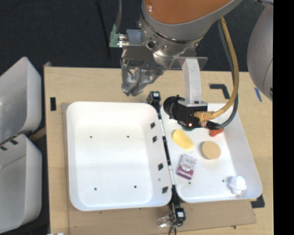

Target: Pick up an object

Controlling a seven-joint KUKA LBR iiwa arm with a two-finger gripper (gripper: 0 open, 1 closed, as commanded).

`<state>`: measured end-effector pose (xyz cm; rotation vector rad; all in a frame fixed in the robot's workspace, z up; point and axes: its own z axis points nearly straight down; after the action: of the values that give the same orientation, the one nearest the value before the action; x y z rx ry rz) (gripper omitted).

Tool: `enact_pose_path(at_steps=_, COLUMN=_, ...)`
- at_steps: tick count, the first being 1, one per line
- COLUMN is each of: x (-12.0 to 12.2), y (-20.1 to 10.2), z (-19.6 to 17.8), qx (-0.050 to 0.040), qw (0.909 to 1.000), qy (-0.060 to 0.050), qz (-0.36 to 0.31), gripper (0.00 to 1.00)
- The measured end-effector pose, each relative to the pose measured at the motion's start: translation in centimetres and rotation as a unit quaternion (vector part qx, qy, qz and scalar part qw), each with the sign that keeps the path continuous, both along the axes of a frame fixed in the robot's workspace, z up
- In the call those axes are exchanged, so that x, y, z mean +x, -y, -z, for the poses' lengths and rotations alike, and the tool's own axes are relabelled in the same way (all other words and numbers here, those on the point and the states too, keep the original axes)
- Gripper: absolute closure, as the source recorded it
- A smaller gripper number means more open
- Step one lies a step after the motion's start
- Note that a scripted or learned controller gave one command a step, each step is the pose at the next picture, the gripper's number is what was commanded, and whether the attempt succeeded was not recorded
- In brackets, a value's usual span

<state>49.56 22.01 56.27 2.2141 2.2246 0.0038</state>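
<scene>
My gripper (134, 87) hangs over the far rim of the left bin (76, 151), near the bin's back right corner, with nothing visible in it. The loose objects all lie in the right bin (250, 172). A yellow oval piece (183, 139) rests near the divider. To its right sits a tan round disc (211, 150). A purple and white packet (186, 166) lies nearer the front. A white crumpled lump (237, 184) sits in the front right corner. A small red-orange piece (215, 132) shows at the back, partly hidden.
The arm's wrist and orange band (183, 13) loom over the back of both bins. Black clips (161, 151) run along the divider between the bins. White casings (18, 137) stand to the left of the bench.
</scene>
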Motion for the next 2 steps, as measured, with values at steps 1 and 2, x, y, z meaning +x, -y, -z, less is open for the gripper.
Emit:
enact_pose_path(at_steps=1, x=2.8, y=0.0, z=11.1, qx=-0.0029, qw=1.0, qy=-0.007, qz=0.003, gripper=1.0)
enact_pose_path(at_steps=2, x=6.5, y=0.7, z=1.7, qx=0.0018, qw=1.0, qy=0.004, qz=0.002, gripper=1.0)
